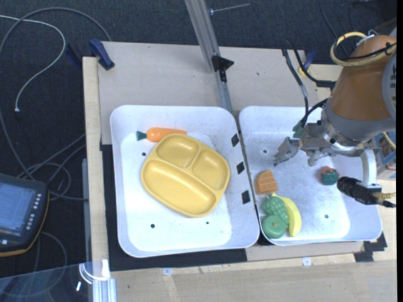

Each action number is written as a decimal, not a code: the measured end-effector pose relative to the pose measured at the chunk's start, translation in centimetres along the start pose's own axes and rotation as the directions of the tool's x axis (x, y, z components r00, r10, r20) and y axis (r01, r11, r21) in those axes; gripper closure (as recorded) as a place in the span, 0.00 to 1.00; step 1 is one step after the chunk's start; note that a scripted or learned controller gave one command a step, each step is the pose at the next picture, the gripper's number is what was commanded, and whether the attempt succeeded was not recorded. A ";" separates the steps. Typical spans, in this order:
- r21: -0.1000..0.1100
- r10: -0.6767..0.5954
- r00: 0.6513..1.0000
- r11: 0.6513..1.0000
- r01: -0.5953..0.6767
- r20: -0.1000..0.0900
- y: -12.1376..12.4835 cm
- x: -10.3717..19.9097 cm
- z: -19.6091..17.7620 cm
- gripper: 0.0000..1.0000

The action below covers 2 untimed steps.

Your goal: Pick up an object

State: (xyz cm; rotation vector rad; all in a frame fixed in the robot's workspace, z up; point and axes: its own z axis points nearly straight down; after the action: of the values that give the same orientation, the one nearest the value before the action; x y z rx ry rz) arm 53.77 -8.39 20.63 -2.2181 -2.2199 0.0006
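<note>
My gripper (298, 155) hangs over the upper middle of the right bin (327, 228), open, with nothing between its fingers. A small orange block (266, 182) lies just below and left of it. A small red and green toy (328, 176) lies just below and right of it. At the bin's front left sit a green bunch of grapes (274, 204), a yellow banana (292, 216) and a green round fruit (272, 226), all touching one another.
The left bin (126, 231) holds a yellow divided plate (186, 173) and an orange carrot (165, 133) behind it. A metal pole (204, 30) rises from between the bins at the back. Black clips (240, 167) line the shared wall.
</note>
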 end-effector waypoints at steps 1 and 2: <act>-0.001 0.000 1.000 1.000 0.000 0.000 0.0 0.0 0.0 0.00; 0.005 0.002 1.000 1.000 -0.002 0.000 -0.4 -0.6 4.6 0.00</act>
State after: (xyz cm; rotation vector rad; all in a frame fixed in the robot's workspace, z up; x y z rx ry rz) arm 53.32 -9.01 16.07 -2.2175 -2.2152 0.0063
